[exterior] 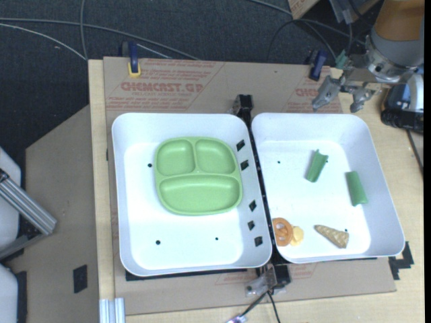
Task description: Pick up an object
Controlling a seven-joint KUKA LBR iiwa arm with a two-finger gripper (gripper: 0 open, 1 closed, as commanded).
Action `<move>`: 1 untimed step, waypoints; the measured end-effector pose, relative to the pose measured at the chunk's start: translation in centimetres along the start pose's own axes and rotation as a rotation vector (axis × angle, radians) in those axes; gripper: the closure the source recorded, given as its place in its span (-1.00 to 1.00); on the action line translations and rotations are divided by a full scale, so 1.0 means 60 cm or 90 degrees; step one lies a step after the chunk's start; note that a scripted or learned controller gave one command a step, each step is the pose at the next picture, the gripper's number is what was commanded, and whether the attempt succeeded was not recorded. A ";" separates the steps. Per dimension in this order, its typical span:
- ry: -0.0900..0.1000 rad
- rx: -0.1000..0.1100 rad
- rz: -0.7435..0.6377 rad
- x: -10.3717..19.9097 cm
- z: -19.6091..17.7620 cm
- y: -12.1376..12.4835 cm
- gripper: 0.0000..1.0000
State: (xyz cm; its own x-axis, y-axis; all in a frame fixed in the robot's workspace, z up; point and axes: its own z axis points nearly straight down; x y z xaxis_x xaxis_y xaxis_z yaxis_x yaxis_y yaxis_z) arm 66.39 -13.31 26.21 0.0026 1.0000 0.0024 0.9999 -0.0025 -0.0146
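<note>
From where I stand, the grey arm with its orange band reaches in at the far right corner, and its two-finger gripper (pixel 342 94) hangs above the far rim of the right-hand shallow white bin (pixel 377 180) — the two fingers are splayed apart with nothing between them, so it holds nothing yet.

Four candidates lie in that bin. A short green cylinder-like piece with a notched top (pixel 315 166) sits tilted near the bin's middle; a second, plainer green stick (pixel 355 188) lies to its right, close to the wall. At the near edge rest an orange pretzel-shaped toy (pixel 286 231) and a tan wedge that looks like a cone or pizza slice (pixel 333 235), a little apart from each other. The left-hand bin (pixel 128 180) holds only a pale green divided plastic plate (pixel 198 175), which looks too broad and flat to be a sensible grab.

I'd judge the notched green piece the best target — it is nearest the gripper and stands clear of the walls and its neighbours. To do this well, the fingers should turn to straddle its narrow width, across its long axis, then descend straight over its middle. The stick by the wall risks a finger catching the bin side, and the flat pretzel may slip under the fingertips.
</note>
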 end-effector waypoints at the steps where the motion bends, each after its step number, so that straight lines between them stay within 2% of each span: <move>1: -0.001 -0.009 -0.002 0.001 -0.014 0.003 -1.00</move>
